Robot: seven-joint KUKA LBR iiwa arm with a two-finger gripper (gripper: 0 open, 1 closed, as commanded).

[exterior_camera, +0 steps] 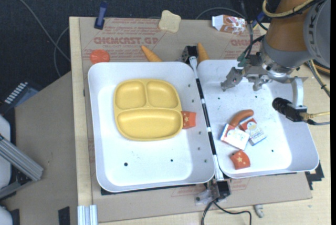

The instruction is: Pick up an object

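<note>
We see the gripper [244, 81] hanging over the back part of the right bin [294, 163], under the grey wrist and orange band of the arm [294, 13]; two fingers [230, 81] spread apart, nothing between them, so open and empty.

Objects, relative to the gripper: a small sausage [241, 116] lies just in front of it, toward the camera, on the bin floor; touching that, a red-and-white card [235, 136] and a small blue-and-white packet [256, 133] just beside it; further forward again, a red block with a yellow star [240, 159]; all apart from the fingers.

To the gripper's left across the bin divider, the left bin [105, 166] holds a yellow divided plate [148, 109]; a small orange-red block [188, 120] sits touching the plate's right edge, forward-left of the gripper.

Behind the gripper on the cardboard bench top [126, 40]: a red-and-white wrapper [229, 23] just behind; a carrot-like piece [202, 52] behind-left; another orange carrot [150, 53] further left; a bread-slice toy [169, 21]; a blue clip [100, 15] and an orange disc [98, 55] well to the left.
</note>
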